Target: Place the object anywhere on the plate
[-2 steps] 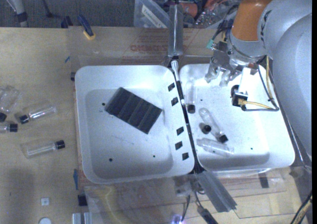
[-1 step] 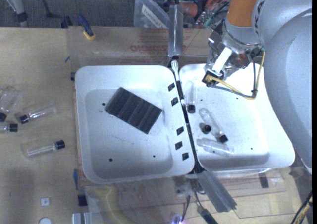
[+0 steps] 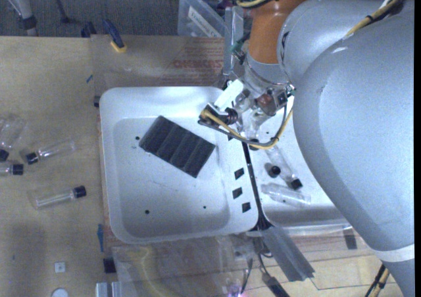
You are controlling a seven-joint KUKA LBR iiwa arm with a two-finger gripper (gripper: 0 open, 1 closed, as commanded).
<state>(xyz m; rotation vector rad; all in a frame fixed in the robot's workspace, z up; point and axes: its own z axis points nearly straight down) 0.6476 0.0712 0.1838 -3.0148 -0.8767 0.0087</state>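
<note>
Huge grey KUKA arm (image 3: 355, 125) hogging the whole right side, orange band (image 3: 270, 29) just above the wrist, yellow and black cables draped over the top. Covers most of the right bin.

Next biggest: left white bin (image 3: 118, 217), shallow, rounded corners, sitting on the tan bench (image 3: 46, 79). Holds just one thing, a dark ribbed rectangular plate (image 3: 177, 146), lying flat and skewed in the upper half of the bin. Nothing resting on the plate. A few tiny dark specks on the bin floor, and three small black squares (image 3: 238, 192) along its right rim.

Right white bin (image 3: 316, 213) touching the left one, only a strip of it peeking out from under the arm. Inside that strip: a clear vial (image 3: 284, 193) lying on its side with a black cap, plus another black-capped bit (image 3: 273, 171) just above it, too small to make out properly. So, task object over in the right bin, well apart from the plate.

Clear storage tub (image 3: 204, 0) past the bench's far edge, stuffed with colourful odds and ends.

Gripper (image 3: 247, 110) hanging over the seam between the two bins, near the plate's upper right corner. Too cluttered with cables and brackets there; can't tell how open it is or whether anything's in it.

Smallest stuff: more loose capped vials (image 3: 58, 196) scattered on the bench left of the bins.
</note>
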